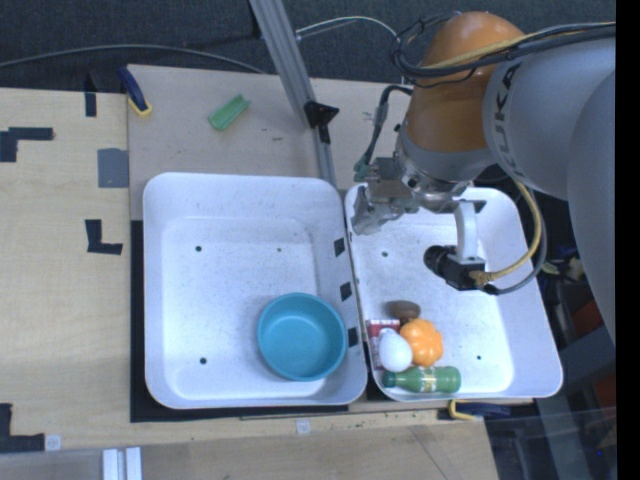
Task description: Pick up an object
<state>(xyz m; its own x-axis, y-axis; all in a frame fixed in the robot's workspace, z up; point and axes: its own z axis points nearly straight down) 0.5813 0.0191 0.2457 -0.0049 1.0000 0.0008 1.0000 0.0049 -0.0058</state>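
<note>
Nearest the lens, a green plastic bottle [425, 379] lies along the front wall of the right white bin [510, 358], touching a white egg [396, 352], an orange ball [421, 341] and a brown oval [404, 311]. The left white bin [200, 228] holds 1 blue bowl [300, 336]. The claw [372, 206] hangs over the right bin's back-left corner, well apart from them; its state I cannot tell.

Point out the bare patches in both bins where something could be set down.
Left bin: bare everywhere above and left of the blue bowl. Right bin: a bare strip along its right side. Its lower-left corner is crowded: orange ball, white egg, green bottle, brown piece.
</note>
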